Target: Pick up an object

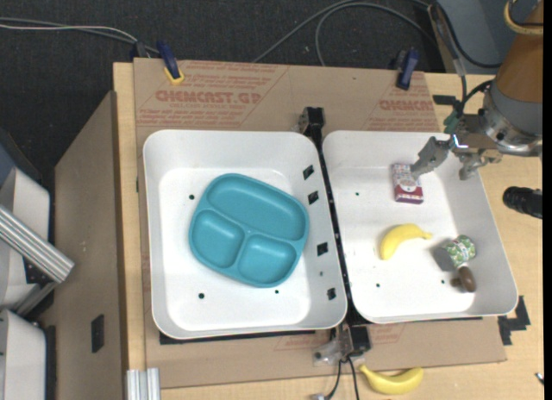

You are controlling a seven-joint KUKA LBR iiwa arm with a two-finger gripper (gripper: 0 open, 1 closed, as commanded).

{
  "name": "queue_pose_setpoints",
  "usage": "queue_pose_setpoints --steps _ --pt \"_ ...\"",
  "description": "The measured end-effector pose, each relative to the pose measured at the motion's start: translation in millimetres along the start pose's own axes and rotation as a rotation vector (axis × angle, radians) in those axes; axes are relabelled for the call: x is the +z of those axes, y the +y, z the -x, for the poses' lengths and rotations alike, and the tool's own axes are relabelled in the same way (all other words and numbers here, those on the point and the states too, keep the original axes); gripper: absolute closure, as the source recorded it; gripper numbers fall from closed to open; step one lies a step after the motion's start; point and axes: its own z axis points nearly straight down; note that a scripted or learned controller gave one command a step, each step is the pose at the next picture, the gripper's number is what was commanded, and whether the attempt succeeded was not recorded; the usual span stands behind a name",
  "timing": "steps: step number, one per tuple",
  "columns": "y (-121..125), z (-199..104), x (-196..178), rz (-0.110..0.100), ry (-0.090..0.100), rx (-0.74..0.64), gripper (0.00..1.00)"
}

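Observation:
The right bin holds a small red and white box, a yellow banana, a green and white wrapped item and a small brown object. My gripper hangs over the bin's back right part, just right of and above the box. Its two fingers are spread apart, open, with nothing between them. The arm comes in from the right edge.
A teal divided plate lies in the left bin. A second banana lies outside the bins at the bench's front edge. Black clips join the bins along the middle wall. Cables run behind the bench.

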Motion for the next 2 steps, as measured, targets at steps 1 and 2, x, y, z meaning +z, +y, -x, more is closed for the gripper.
queue_pose_setpoints --steps 1,2 --pt "2.3 -0.4 -6.7 0.013 -0.002 -0.003 0.0" --pt "-1.5 3.5 55.0 0.006 -0.001 -0.001 0.0"
